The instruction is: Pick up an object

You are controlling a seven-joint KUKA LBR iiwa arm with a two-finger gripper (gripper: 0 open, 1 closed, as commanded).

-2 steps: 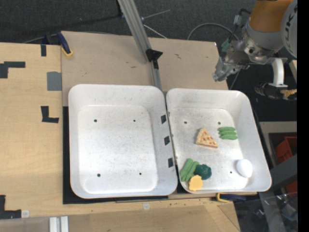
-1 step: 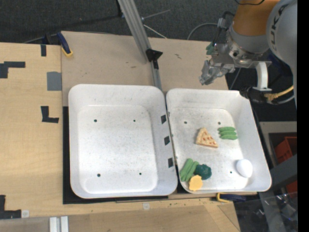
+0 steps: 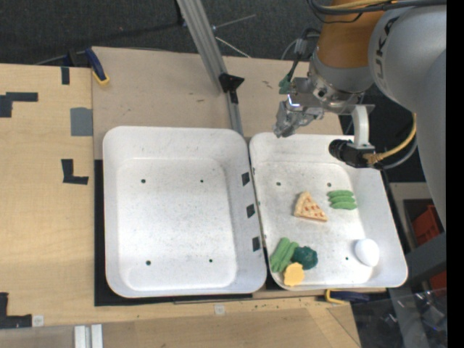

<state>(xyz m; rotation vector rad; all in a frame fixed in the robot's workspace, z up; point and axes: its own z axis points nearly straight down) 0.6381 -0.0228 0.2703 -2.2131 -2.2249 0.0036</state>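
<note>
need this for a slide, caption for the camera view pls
KUKA arm's gripper hovers above the far edge of the right bin, which holds a waffle wedge, green pods and a white egg.

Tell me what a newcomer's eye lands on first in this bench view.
First comes the big grey arm with its orange band at the upper right, its gripper poised over the far rim of the right bin. Next come the small bright items in that bin: a waffle-patterned yellow wedge mid-bin, a green pod beside it, a green and yellow cluster at the near edge, and a white egg-like ball in the near right corner.
</note>
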